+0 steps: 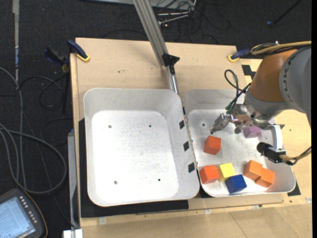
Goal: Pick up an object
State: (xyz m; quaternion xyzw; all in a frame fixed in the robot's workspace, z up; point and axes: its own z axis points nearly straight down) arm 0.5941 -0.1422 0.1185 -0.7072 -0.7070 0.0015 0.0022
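Wooden counter [129,58] under two white bins. Tool [229,122] poised over right bin [198,115], finger state impossible to tell. Purple block [253,131] just beside it, partly hidden; orange cube [212,145] below-left, apart. Along near wall: orange block [209,173], yellow block [227,170], blue block [236,183], two orange blocks [259,172]. Left bin [94,103] alongside.

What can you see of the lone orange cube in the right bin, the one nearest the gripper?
The orange cube is a small solid-looking block, matte, with a lighter top face and darker, redder sides. It sits flat on the floor of the right bin, turned slightly askew to the bin walls. It stands alone: nothing touches it, and the other blocks lie in a cluster nearer the bin's front edge. The gripper hangs just above and to the right of it in the image, apart from it, not holding it.
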